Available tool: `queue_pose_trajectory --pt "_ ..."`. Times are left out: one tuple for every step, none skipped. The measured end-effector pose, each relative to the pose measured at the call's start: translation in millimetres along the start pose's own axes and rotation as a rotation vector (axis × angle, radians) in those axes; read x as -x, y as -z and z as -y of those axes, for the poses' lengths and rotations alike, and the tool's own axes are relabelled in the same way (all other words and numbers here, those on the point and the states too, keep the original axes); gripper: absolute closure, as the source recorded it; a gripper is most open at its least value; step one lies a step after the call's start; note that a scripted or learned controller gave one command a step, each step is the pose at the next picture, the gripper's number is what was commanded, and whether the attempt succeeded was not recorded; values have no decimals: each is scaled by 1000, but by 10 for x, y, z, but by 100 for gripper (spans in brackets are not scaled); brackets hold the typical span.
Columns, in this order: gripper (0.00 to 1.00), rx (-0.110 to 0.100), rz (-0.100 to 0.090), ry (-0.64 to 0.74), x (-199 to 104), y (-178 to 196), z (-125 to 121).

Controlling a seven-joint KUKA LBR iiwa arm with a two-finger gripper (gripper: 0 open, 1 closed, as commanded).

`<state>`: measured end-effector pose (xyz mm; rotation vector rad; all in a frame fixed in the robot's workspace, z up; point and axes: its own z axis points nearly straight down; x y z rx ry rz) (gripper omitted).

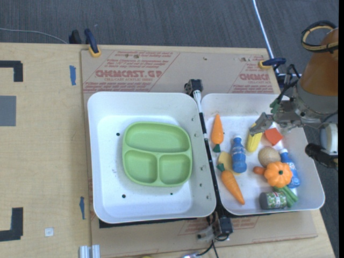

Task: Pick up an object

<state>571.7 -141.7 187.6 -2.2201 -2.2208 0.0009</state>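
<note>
- The gripper (267, 123) hangs low over the far part of the right bin (312, 200), just above a yellow corn cob (253, 141) and an orange-red block (273, 136).
- Whether its fingers are apart or closed cannot be told; nothing is seen between them.
- In that bin also lie two carrots (216, 129) (233, 186), a blue bottle (238, 155), a potato (269, 156), a small pumpkin (278, 174) and a can (273, 200).
- The left bin (102, 144) holds a green divided plate (157, 153).
</note>
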Motion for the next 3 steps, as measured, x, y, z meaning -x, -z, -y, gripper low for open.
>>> queue_pose_trajectory --pt "0 9 2 0 -441 -1007 106" --pt "100 13 5 -2 -428 -900 99" --pt "100 2 0 2 -902 509 216"
